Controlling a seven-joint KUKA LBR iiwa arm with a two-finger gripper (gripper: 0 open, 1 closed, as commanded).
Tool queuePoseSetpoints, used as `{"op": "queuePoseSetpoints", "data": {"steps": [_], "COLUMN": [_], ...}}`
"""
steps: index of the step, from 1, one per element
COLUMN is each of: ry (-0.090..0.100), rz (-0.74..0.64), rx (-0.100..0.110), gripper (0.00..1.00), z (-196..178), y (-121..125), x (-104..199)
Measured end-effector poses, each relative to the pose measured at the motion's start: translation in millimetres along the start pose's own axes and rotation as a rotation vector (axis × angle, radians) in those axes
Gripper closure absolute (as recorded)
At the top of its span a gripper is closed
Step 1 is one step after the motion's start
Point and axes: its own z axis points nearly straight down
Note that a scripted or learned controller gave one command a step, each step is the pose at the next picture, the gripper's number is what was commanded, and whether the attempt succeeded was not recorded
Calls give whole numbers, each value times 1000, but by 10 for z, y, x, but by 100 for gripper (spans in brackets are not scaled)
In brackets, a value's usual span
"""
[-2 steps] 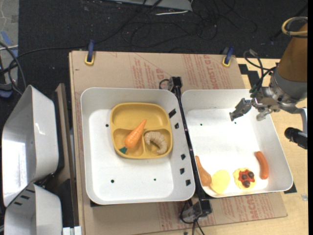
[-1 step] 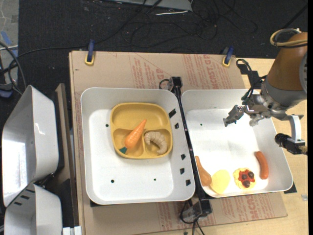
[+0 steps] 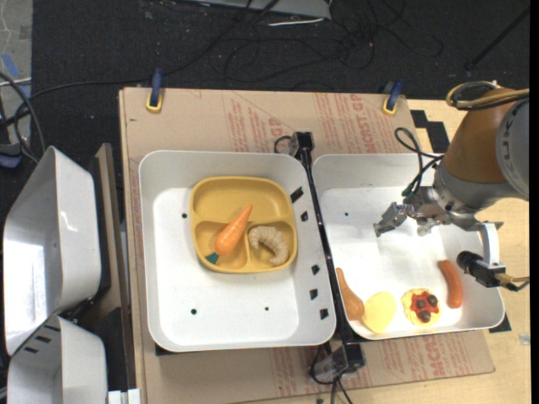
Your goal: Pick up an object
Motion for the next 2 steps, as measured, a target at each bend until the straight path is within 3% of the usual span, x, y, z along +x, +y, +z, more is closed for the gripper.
{"op": "queuePoseSetpoints", "data": {"steps": [1, 2], "ry": [0, -1], "rz": [-1, -1], "rx": [-2, -6], "gripper": [0, 100], "z": [249, 133], "y": [-2, 7], "x": [6, 7]}}
